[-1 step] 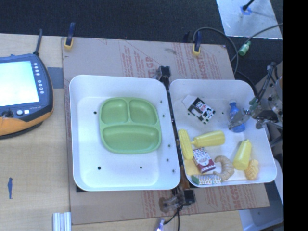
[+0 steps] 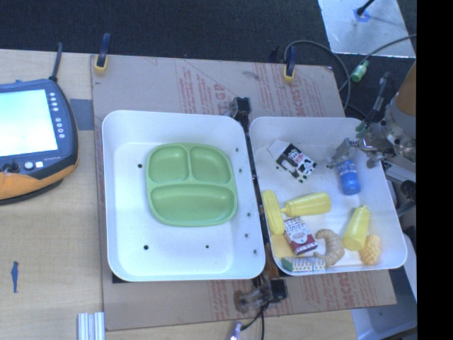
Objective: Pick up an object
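Observation:
My gripper hangs over the far right part of the right bin, its fingers spread apart and open. A small blue bottle lies just below and in front of the fingertips, with its top close to the gap between them; nothing is clamped. Further toys lie in this bin: a black-and-white cow-patterned block, a yellow squeeze bottle, a yellow banana-like piece, a red-and-white carton, a tan croissant, a second yellow bottle and a small corn cob.
The left bin holds a green divided plate. A teach pendant with a lit screen rests at the bench's left edge. Clamps and cables sit along the cardboard's far edge and between the bins.

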Action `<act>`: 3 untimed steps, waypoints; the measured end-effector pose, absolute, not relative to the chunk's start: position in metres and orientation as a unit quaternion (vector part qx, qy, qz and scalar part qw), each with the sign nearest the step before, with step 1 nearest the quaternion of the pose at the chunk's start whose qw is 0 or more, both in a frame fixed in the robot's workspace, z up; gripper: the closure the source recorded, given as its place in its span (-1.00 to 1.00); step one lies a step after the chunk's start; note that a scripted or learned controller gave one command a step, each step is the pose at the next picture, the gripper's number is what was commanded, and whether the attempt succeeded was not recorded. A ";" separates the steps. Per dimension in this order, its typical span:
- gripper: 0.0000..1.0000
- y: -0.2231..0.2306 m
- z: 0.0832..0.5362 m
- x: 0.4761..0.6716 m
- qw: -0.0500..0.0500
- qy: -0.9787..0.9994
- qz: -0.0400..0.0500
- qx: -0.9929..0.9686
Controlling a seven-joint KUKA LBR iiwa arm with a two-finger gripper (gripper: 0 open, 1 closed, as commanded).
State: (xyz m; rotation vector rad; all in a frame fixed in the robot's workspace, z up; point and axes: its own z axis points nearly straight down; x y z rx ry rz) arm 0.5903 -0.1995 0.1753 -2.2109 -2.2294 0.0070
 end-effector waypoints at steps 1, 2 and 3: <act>-1.00 -0.210 0.090 0.652 0.002 -0.709 0.002 -0.705; -1.00 -0.211 0.092 0.623 0.001 -0.709 0.002 -0.705; 1.00 -0.212 0.103 0.624 0.001 -0.710 0.002 -0.705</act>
